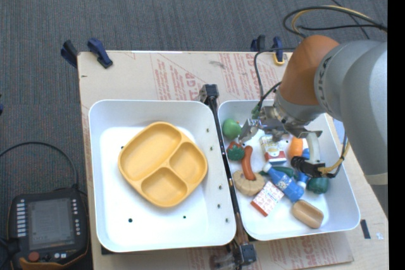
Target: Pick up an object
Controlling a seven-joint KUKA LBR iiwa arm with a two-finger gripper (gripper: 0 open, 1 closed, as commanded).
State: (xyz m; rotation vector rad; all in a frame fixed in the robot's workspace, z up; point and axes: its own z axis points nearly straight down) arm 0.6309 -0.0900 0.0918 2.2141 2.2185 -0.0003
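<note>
The arm is reaching in from the right and is hanging over the right bin, with the end effector low over the upper part of the clutter. Whether the end effector is apart or together cannot be told from this view; the wrist is covering it, and no object is visibly held.

All candidate objects are lying in the right bin. The left bin is carrying a yellow divided tray.

Candidates and likely handling:

- Green ball, near the bin's upper left wall. It is probably light and smooth; a rounded surface tends to squirt out unless gripped across its widest part.
- Red sausage-shaped piece, lying lengthwise beside the ball. It is narrow, so a grip across the short axis at mid-length appears suitable.
- Tan bread-like piece, lying apart from the others at the lower right. It looks light, possibly soft, and is the least crowded target.
- Red-and-white carton and blue bottle, touching each other. Flat sides suit parallel contact, but neighbours are leaving little clearance.
- Round biscuit-like piece, lying flat; its low profile is making edge contact difficult.

None of these appears heavy or fragile. The main risk is judged to be nudging adjacent pieces while closing.
</note>
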